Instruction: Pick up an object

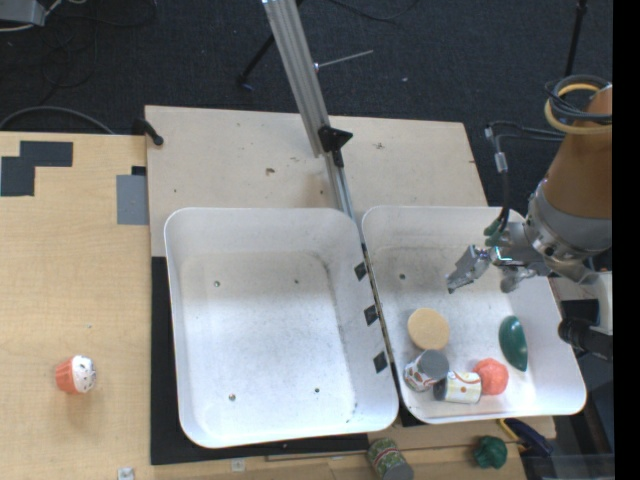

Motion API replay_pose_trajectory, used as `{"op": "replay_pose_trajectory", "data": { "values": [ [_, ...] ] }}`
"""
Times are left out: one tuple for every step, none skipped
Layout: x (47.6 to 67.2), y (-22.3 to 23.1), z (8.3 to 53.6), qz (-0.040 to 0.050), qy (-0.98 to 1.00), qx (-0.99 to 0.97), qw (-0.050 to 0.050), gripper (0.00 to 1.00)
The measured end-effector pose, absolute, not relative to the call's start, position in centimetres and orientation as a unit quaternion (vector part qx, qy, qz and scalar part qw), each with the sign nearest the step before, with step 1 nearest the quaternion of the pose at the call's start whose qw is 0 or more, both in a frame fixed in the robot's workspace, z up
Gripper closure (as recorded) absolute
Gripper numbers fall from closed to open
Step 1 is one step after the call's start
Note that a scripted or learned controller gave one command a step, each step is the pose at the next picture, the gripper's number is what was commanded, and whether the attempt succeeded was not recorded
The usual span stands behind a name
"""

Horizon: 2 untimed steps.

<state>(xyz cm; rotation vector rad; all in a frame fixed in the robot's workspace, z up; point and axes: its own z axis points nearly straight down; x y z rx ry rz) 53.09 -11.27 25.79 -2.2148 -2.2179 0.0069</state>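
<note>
Pincer (490, 270) spread open, grasping nothing, above right bin (430, 230); tan disc (428, 328) at its 7 o'clock. Desk (240, 158) pale wood.

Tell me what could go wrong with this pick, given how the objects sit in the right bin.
The gripper hovers above the tan disc, which lies flat, so the fingers may slide off it. The grey cup, white cylinder and orange ball crowd together by the right bin's near wall, so a grasp there could pinch two or knock one away.
</note>
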Motion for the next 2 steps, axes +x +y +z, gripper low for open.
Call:
{"op": "replay_pose_trajectory", "data": {
  "values": [
    [53.2, -11.4, 26.0, 0.0006, -0.707, -0.708, 0.001, 0.0],
    [53.0, -12.3, 21.0, 0.0025, -0.707, -0.707, 0.003, 0.0]
  ]
}}
